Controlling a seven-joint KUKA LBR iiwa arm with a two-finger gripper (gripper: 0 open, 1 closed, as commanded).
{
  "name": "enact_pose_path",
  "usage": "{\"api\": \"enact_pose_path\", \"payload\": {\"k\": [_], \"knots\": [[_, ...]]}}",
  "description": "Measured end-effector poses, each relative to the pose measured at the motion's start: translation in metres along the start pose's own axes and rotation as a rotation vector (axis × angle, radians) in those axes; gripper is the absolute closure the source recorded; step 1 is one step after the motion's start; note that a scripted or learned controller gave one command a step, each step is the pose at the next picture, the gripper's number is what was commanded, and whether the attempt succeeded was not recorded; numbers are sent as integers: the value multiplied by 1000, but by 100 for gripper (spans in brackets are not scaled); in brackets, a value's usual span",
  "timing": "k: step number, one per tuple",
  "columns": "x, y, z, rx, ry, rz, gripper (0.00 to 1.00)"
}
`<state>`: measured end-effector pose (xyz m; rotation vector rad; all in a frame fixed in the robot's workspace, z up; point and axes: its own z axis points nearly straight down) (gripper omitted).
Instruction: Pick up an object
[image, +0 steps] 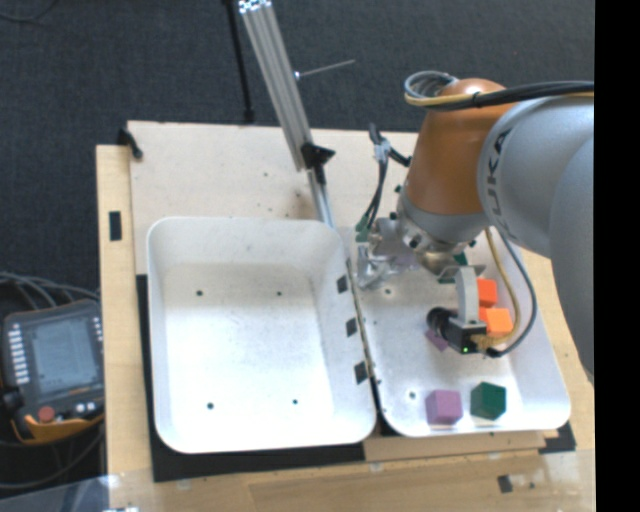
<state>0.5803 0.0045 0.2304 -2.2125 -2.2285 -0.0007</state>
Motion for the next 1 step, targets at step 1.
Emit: {"api": "enact_pose_path", "payload": {"k": [1], "knots": [[49,-20,-5,0,1,-1,100]]}}
